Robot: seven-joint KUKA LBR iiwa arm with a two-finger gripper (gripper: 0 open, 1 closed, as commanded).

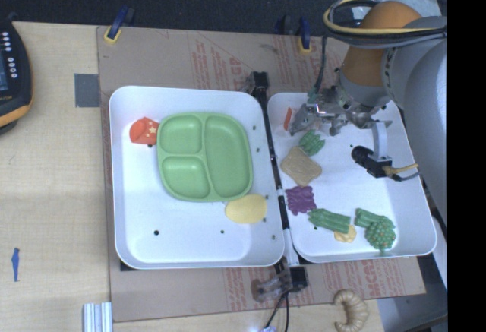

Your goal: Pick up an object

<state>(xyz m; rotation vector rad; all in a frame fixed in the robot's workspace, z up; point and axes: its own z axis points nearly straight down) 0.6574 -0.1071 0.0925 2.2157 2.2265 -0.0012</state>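
Note:
My gripper point(317, 121) hangs low over the far part of the right bin point(414, 194), under the grey arm with its orange band. Just in front of it lies a small green leafy piece point(311, 143), close to or touching the gripper's underside. A thin red piece point(288, 119) sits to its left by the bin wall. Nearer the front lie a tan bread slice point(301, 166), purple grapes point(301, 199), a green pod point(329, 219) beside a small yellow bit point(345, 235), and a broccoli floret point(378, 229).
The left bin point(137, 239) holds a green divided plate point(205, 156), a red piece with a yellow star point(143, 131) and a yellow lemon-like piece point(246, 209). A tan curled object point(351, 310) lies on the cardboard in front of the bins.

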